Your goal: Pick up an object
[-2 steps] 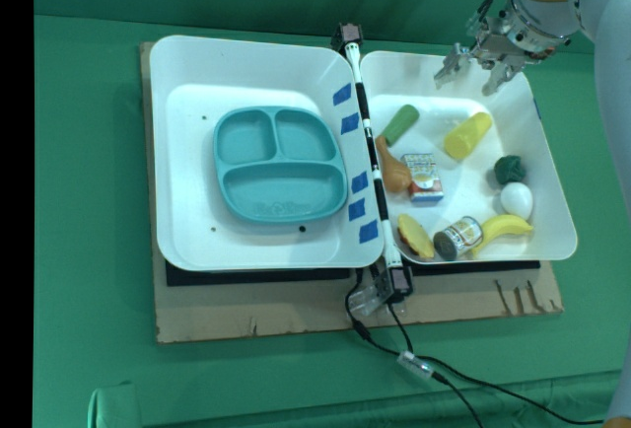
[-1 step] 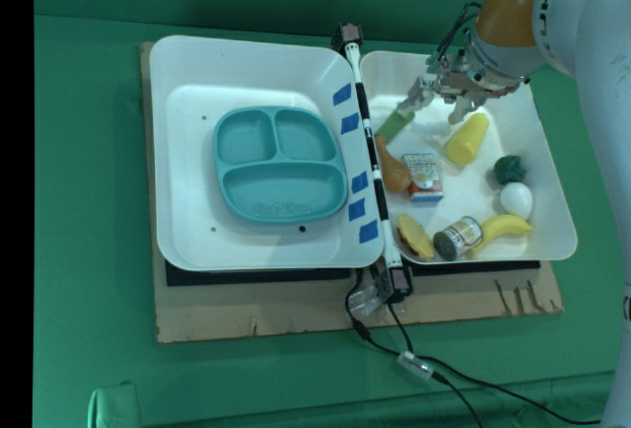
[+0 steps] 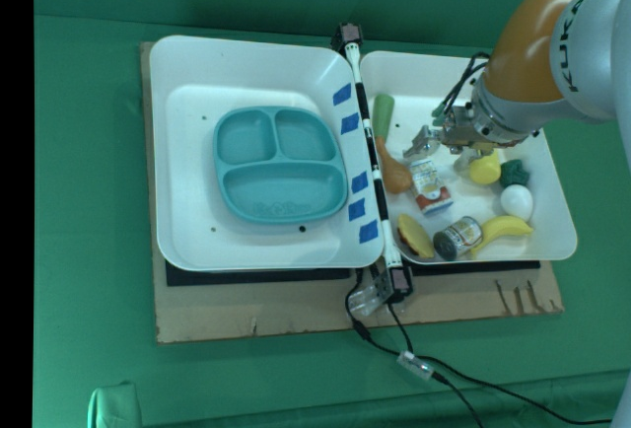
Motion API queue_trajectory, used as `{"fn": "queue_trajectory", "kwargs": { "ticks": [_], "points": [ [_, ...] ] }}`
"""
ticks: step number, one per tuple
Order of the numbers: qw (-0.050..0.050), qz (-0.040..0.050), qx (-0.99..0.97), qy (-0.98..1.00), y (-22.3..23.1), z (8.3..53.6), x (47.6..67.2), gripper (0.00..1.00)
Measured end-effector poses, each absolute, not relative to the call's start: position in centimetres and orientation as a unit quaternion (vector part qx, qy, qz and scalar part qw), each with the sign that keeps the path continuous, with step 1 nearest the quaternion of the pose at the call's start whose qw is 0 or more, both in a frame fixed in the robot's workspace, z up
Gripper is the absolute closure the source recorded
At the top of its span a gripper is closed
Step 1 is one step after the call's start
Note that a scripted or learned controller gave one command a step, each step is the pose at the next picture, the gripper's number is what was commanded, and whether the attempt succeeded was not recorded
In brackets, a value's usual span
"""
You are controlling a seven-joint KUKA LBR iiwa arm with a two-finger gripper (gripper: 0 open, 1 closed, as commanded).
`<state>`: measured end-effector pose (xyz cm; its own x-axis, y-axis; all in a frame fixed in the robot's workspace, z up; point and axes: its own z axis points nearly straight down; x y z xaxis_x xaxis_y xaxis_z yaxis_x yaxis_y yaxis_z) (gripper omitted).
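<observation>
My gripper (image 3: 435, 146) hangs in the right bin (image 3: 557, 219), at its middle, just over the top end of a small white and red carton (image 3: 430, 185). Left of it an orange carrot with a green top (image 3: 387, 152) lies along the bin's left wall. A yellow fruit (image 3: 483, 170), a green broccoli piece (image 3: 514, 173) and a white egg (image 3: 516, 202) sit to the right of the carton. Near the front edge lie a banana (image 3: 505, 230), a tin can (image 3: 456, 239) and a tan bread-like piece (image 3: 414, 236). I see nothing held by the gripper.
The left bin (image 3: 187, 120) holds a teal divided plate (image 3: 280, 165). A divider with blue tape marks (image 3: 357, 160) runs between the bins. Cables (image 3: 414, 367) trail off the front of the cardboard base. The arm's orange band (image 3: 527, 36) comes in from the right.
</observation>
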<state>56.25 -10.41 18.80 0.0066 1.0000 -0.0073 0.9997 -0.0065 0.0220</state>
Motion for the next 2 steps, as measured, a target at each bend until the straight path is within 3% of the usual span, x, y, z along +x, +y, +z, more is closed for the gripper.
{"fn": "queue_trajectory", "kwargs": {
  "ticks": [1,2],
  "points": [
    [0.017,0.0091,0.712,0.702,-10.7,20.4,56.6,1.0],
    [0.014,0.0037,0.711,0.703,-18.7,18.9,47.6,1.0]
  ]
}}
